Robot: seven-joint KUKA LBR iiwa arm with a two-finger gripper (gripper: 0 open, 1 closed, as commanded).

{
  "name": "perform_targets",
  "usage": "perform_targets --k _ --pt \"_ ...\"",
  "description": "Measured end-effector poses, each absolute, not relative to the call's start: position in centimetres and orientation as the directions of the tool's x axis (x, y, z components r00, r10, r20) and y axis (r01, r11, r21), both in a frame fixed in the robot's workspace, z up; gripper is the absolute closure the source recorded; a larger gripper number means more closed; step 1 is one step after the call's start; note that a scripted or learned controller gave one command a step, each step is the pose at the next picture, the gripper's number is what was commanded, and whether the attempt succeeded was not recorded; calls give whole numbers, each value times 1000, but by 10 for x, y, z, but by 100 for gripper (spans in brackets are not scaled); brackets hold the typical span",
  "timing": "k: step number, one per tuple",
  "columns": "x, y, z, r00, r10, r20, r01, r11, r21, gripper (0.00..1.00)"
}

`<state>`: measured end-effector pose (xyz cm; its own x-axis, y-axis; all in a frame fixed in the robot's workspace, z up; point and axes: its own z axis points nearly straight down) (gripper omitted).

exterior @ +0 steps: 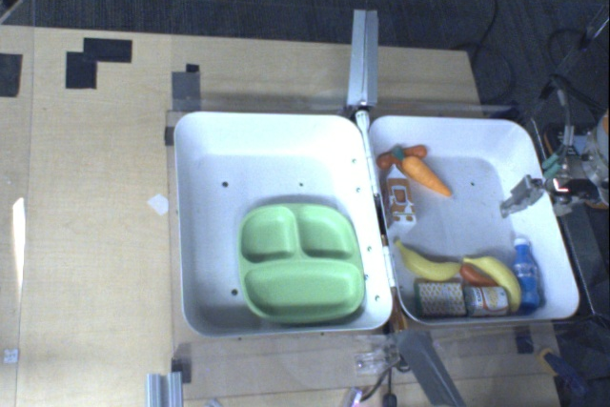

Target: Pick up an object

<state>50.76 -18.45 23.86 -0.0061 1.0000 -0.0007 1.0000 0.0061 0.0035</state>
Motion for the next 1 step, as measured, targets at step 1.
perform_targets --k 1 --pt "490 -202 96 24 1000 -1 1000 -24 6 0"
